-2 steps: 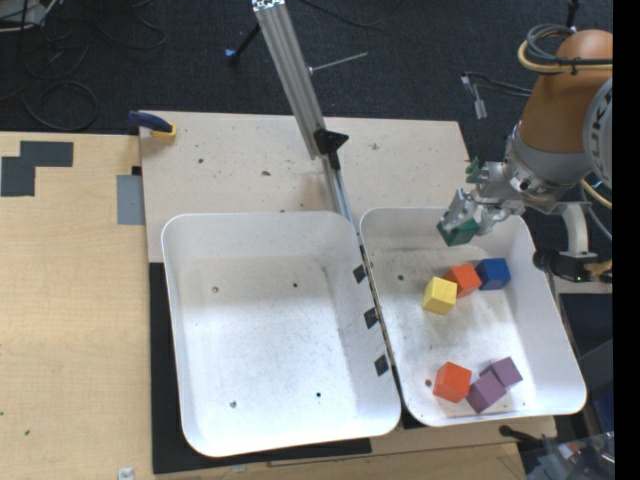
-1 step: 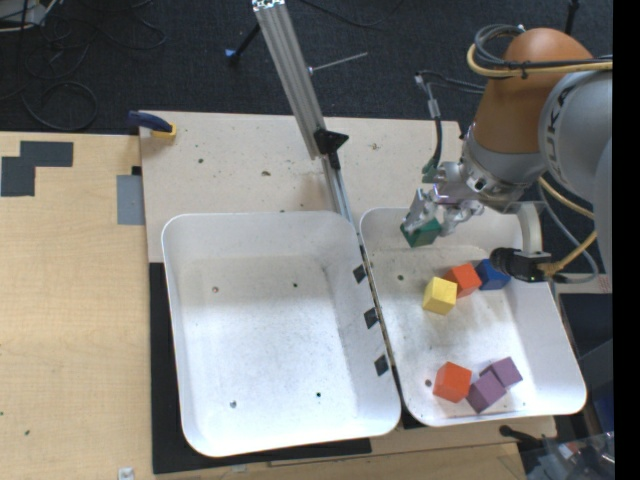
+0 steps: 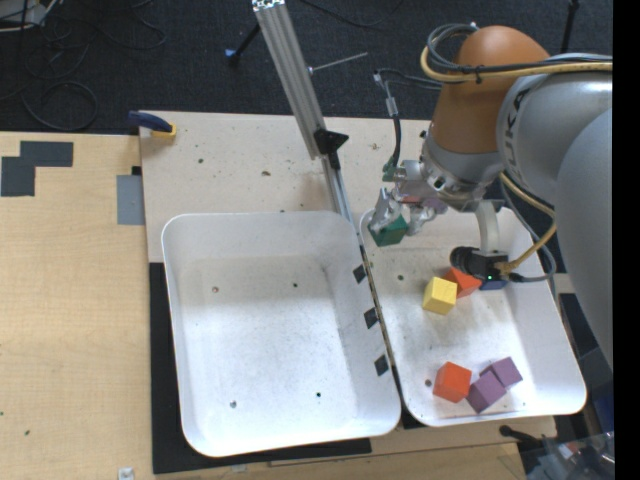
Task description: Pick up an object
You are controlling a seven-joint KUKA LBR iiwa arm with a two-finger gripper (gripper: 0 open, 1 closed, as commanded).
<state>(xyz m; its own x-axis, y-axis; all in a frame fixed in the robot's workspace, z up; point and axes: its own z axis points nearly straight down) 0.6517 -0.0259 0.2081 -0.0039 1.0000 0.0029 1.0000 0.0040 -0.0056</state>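
Arm [image 3: 520, 118]: grey, with an orange band above the wrist; reaches in from the right and bends down over the far end of the right bin.
Gripper [image 3: 390, 226]: low over the far-left corner of the right bin, just beside the divider between the bins. Fingers pinch a green block, which shows between them.
Green block [image 3: 391, 230]: dark green, small, held at the fingertips at the far rim of the right bin. Cannot tell whether it still touches the bin floor or hangs just above it.
Right bin [image 3: 545, 368]: white, shallow. Holds four loose blocks.
Yellow block [image 3: 439, 295]: mid-bin, tilted, near the centre of the floor and apart from the gripper.
Red-orange block [image 3: 466, 282]: just beside the yellow block on its right, partly covered by a black cable fitting.
Orange block [image 3: 452, 381]: near end of the right bin, resting on the floor.
Purple blocks [image 3: 494, 382]: two, touching each other, just right of the orange block.
Left bin [image 3: 260, 338]: white, shallow, floor marked with small dark specks.
Divider [image 3: 370, 313]: where the two bin rims meet, three black clips spaced along it.
Rail [image 3: 296, 78]: silver metal bar slanting up from the far edge of the bins, with a checkered tag at its top.
Bench [image 3: 70, 298]: light wood, grey patches at the left.
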